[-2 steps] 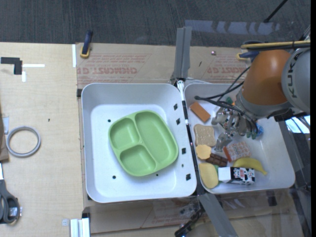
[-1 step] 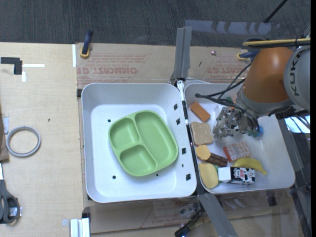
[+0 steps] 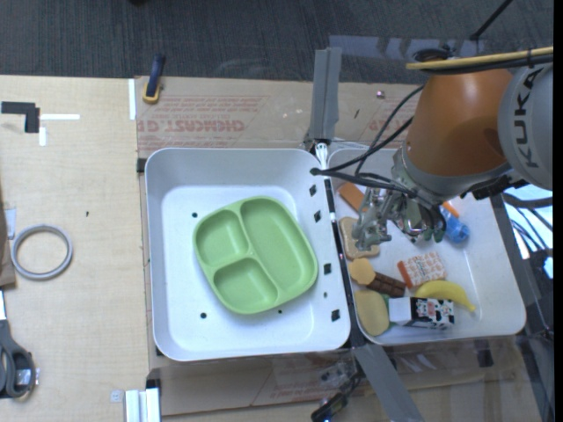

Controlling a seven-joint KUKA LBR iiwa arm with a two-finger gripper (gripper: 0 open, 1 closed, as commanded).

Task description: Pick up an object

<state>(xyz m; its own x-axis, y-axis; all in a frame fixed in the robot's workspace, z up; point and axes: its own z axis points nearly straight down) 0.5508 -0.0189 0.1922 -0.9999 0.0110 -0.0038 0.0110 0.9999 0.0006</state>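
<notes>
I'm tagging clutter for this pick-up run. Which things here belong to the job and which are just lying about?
Part of the job:
- gripper, down in the right bin
- banana
- black-and-white carton
- blue toy
- brown bar

Lying about:
- green divided plate in the left bin
- tape roll
- scissors

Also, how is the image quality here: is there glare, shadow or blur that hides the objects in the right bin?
Camera view: light is even and soft, focus is sharp on the green plate and banana. Bright glare sits at the right bin's far right rim. The arm covers the bin's upper part, and the hand is a small metallic clutter, hard to read.
</notes>
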